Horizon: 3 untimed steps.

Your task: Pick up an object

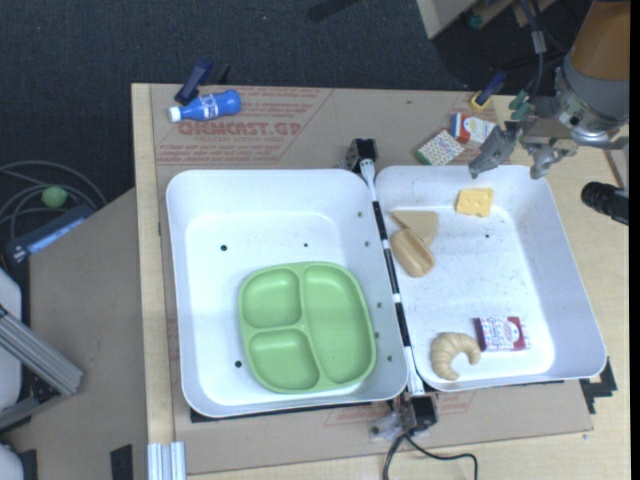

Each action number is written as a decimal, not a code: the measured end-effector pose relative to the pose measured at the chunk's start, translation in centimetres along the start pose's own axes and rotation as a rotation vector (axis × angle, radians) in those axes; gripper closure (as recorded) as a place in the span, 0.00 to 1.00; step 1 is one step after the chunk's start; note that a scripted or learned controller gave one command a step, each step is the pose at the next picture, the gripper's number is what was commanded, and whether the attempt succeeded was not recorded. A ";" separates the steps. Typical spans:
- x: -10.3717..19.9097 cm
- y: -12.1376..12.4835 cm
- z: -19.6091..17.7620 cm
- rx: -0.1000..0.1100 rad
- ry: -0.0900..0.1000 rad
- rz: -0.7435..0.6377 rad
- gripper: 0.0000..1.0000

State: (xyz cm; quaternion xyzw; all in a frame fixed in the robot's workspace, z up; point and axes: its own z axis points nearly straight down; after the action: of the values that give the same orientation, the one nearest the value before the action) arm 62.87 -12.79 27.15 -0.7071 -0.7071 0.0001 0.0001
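Nearest you, a croissant [455, 353] and a small red-and-white packet [500, 333] lie at the near edge of the right bin [560, 268]; a green divided plate [304, 325] sits in the left bin [200, 268]. Farther in, you see a bread-like wedge [413, 240] near the divider and a yellow cheese block [475, 202] toward the far wall. Your end effector [517, 156] hovers over that far rim with its fingers spread wide and nothing between them, just above and right of the cheese. That placement suggests the cheese is the intended pick, so you likely need a short move left and down.
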 end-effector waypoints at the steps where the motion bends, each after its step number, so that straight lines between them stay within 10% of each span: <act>1: 2.5 2.5 11.4 0.002 0.001 -0.001 0.00; 3: 3.1 3.2 18.2 -0.009 0.000 -0.001 0.00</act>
State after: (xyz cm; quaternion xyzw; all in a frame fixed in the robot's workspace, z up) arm 66.02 -9.69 8.98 -0.7068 -0.7074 -0.0028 -0.0030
